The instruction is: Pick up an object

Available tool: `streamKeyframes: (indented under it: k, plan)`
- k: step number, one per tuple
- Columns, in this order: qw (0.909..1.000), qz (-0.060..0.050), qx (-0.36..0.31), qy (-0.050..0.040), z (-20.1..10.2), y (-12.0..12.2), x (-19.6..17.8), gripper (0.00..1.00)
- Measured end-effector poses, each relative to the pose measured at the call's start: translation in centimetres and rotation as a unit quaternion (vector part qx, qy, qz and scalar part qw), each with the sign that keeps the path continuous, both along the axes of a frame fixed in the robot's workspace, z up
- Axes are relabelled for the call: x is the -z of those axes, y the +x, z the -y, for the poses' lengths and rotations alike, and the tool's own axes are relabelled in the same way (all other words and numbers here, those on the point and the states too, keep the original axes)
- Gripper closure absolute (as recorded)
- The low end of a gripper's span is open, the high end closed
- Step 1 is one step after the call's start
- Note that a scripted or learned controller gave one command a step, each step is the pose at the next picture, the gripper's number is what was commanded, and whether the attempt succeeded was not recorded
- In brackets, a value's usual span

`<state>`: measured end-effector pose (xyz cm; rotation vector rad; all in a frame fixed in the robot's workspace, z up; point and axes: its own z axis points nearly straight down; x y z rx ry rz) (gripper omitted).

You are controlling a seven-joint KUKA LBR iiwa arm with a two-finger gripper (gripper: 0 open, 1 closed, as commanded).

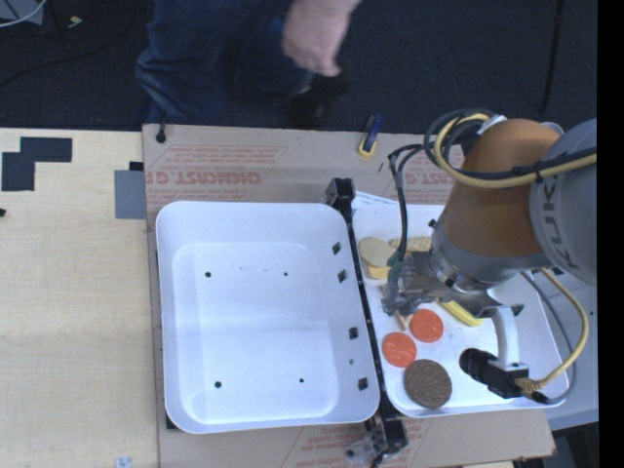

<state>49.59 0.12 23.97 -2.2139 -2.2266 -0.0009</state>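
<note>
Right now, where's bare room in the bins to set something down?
Left bin: whole floor bare. Right bin crowded: upper red disc, lower red disc, brown disc and pale piece cluster at its left end, near the gripper.

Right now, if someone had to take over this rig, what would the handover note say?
Tool: low in the right bin, beside the upper red disc; no object visibly in its grasp.
Things: the lower red disc, brown disc, cream piece and yellow piece all lie in that bin.
Done: nothing is lifted yet.
Left: grip one object, probably a red disc since those are nearest, and raise it.
</note>
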Motion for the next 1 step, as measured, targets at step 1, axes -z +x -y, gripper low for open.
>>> streamKeyframes:
  k: [1]
  plan:
    - [1.0000, 0.008, -0.004, 0.0027, -11.27, 0.38, -18.84, 1.00]
